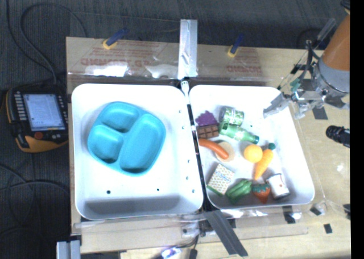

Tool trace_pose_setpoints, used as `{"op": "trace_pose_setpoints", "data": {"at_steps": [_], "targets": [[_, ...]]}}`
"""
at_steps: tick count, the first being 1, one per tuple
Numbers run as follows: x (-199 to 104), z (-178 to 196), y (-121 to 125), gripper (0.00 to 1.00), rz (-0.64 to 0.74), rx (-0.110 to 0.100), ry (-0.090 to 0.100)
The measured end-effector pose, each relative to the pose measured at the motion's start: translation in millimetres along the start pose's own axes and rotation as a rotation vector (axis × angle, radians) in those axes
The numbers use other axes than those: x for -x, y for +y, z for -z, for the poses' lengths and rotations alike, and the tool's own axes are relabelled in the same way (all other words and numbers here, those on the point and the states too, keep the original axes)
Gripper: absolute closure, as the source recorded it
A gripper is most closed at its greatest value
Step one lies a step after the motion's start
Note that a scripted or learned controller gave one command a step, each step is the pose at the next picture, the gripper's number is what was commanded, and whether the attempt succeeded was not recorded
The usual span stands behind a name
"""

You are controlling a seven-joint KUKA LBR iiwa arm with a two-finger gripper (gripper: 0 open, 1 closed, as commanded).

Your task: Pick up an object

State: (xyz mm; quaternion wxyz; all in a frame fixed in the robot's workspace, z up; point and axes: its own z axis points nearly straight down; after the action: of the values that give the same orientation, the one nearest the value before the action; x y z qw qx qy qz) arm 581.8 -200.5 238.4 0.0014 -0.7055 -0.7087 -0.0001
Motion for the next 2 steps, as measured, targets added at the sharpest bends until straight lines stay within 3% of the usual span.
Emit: {"op": "trace_pose_setpoints", "data": {"at_steps": [1, 2], "targets": [[-19, -146, -29, 0.0, 0.144, 0.003, -0.002], [5, -146, -81, 0.0, 0.181, 0.02, -0.005]]}}
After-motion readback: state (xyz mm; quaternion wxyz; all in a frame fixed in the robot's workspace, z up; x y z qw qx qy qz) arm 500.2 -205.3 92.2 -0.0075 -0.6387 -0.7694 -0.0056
